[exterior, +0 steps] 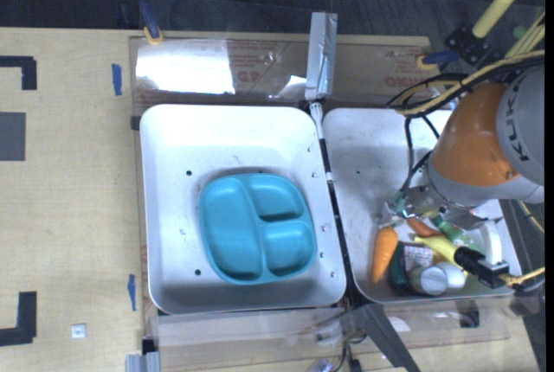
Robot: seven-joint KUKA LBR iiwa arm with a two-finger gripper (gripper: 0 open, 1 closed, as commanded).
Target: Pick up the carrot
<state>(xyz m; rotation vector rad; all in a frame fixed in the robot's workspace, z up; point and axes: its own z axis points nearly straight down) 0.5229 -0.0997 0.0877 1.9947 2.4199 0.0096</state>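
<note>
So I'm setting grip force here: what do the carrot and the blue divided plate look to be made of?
The carrot looks like moulded plastic, a toy: uniform orange with a slight sheen, though the picture is too small to be sure. The blue divided plate looks like hard plastic with a smooth satin finish, one even colour, with soft highlights along its rounded compartment edges.

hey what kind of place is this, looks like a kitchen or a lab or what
Most likely a robotics lab bench, not a kitchen. Two shallow white bins sit on a wooden bench, a grey and orange robot arm reaches over a heap holding a carrot, and loose cables trail nearby.
</note>
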